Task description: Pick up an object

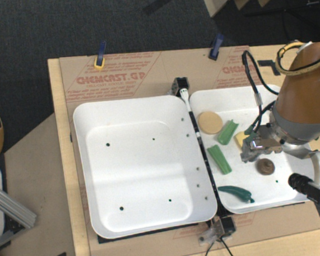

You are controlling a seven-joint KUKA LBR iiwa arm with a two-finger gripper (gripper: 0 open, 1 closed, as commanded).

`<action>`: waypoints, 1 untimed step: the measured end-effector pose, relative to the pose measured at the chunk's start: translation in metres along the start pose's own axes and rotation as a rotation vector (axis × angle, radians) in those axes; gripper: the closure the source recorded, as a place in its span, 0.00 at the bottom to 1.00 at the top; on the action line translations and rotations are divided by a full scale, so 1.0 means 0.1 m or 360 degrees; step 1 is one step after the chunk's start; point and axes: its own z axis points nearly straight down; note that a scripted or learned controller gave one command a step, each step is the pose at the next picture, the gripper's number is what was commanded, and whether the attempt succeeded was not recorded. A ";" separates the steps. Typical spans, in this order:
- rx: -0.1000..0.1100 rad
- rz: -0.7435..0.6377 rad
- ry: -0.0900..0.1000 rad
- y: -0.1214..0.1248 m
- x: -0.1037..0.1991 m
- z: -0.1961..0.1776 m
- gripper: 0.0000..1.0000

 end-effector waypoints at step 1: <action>-0.0025 -0.0017 0.0001 0.02 0.14 -0.79 1.00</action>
